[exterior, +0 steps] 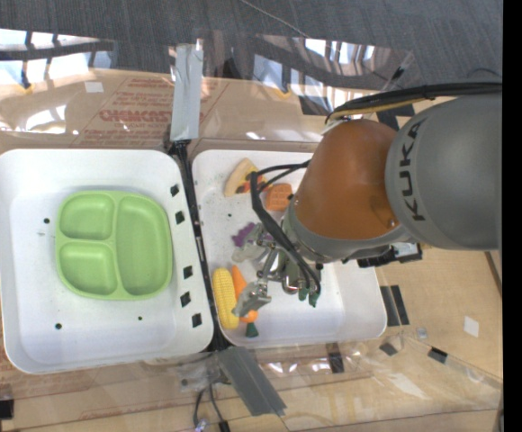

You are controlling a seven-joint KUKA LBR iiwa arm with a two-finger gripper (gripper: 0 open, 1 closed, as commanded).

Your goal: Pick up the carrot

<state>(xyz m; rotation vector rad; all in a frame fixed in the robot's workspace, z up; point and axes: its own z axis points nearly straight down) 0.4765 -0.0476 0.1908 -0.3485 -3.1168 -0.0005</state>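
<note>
The carrot [239,281] lies in the right bin [360,318] near its left wall, orange with a green tip [252,329] pointing toward the front. A yellow corn cob [224,296] lies right beside it on the left. My gripper [260,293] is low over the carrot's middle and hides part of it, so orange shows both above and below the metal. The arm's grey body and orange band [346,187] cover much of the bin's right half.
Purple grapes [244,235], a pale bread-like slice [238,177] and an orange item [279,196] sit farther back in the right bin. The left bin [18,241] holds a green divided plate [115,245]. The wall between the bins runs close to the corn.
</note>
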